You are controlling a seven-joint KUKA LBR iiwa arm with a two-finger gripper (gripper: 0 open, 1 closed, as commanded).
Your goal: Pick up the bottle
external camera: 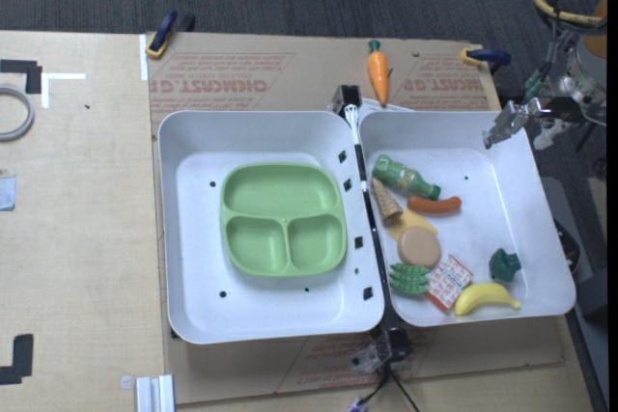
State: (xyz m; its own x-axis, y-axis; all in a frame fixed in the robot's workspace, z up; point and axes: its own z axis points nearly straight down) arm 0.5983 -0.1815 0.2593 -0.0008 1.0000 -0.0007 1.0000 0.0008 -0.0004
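The bottle was lying on its side in the right bin, up near the divider wall, green body with what looked like a yellowish label band, neck pointing down-right toward the sausage. Its neck end sat just beside that sausage, and the cone was right under its fat end, close enough that I couldn't say whether they touched. My read was that it was a small toy plastic bottle, so light, stiff and hollow, probably smooth and a bit slippery, and being round it would roll if nudged from the side. I'd have gone for the middle of the body, across the short width, coming straight down, since the neck is too thin and crowded by the sausage. Squeezing hard shouldn't have hurt it, but a glancing touch could have sent it rolling into the cone. Further down sat the cookie, the green veg, a red-white box, the banana and a dark green bit, all well clear. The gripper hung at the bin's top-right corner, well apart from the bottle, and honestly I couldn't tell whether it was spread or closed at that angle; nothing was visibly in it. The left bin had the green plate, and a carrot lay outside on the cardboard.
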